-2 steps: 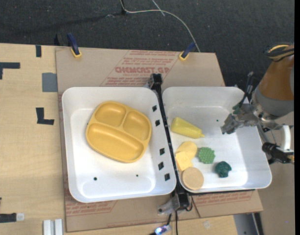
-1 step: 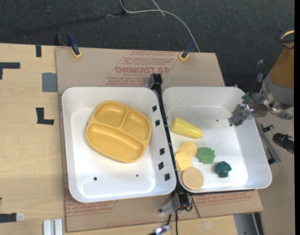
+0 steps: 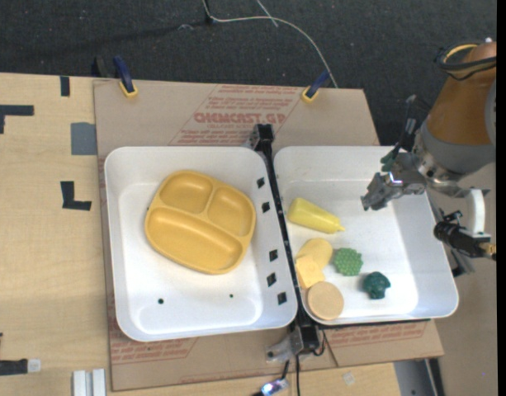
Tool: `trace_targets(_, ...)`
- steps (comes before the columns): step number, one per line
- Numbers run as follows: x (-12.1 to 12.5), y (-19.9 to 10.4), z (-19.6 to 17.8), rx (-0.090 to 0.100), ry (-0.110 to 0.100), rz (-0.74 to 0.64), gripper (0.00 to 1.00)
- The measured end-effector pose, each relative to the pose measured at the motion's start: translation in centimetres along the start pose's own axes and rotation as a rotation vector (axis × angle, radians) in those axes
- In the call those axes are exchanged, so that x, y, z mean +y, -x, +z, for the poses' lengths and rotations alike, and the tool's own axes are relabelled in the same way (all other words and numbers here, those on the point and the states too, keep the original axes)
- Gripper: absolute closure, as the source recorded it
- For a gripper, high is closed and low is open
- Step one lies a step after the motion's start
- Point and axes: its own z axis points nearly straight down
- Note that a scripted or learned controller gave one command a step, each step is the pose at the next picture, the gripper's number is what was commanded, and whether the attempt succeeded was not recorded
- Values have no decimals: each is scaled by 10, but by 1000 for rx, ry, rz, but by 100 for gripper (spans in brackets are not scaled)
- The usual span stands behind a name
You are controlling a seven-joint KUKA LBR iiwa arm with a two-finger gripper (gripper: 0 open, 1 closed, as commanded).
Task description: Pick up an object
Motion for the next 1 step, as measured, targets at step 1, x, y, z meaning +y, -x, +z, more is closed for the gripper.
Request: trace_targets(1,7,-46,7,-1,-1,1,100)
